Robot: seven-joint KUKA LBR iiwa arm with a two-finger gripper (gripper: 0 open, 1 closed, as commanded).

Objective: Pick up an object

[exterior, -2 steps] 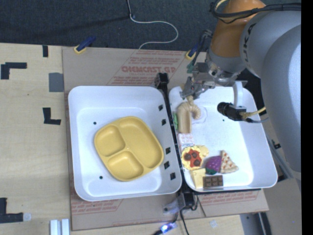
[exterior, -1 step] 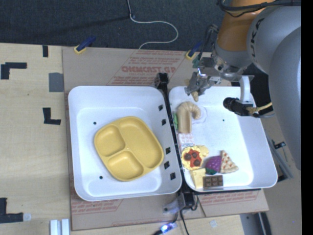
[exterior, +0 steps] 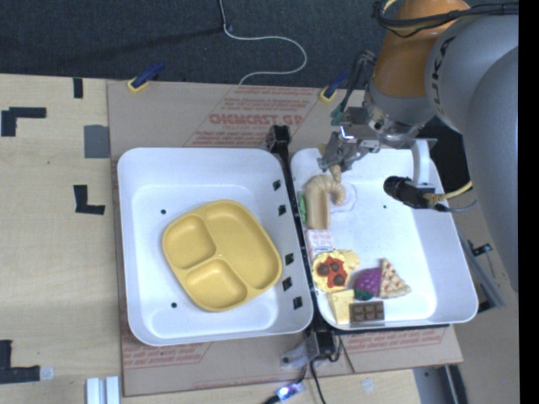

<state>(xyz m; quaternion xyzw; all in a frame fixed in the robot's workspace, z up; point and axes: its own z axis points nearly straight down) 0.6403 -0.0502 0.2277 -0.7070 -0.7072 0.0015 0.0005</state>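
gripper [exterior: 338, 160] low over beige toy [exterior: 321, 199] in right bin [exterior: 438, 259]; finger state unclear; no lift evident.

This looks like a robotics lab — a plywood bench [exterior: 50, 225] with black tape marks at the left of the frame, cardboard [exterior: 244, 116] clamped under two white bins [exterior: 135, 175], a loose cable [exterior: 261, 40] at the top, and a grey and orange arm [exterior: 421, 49] at upper right — with toy food [exterior: 358, 280] as props.
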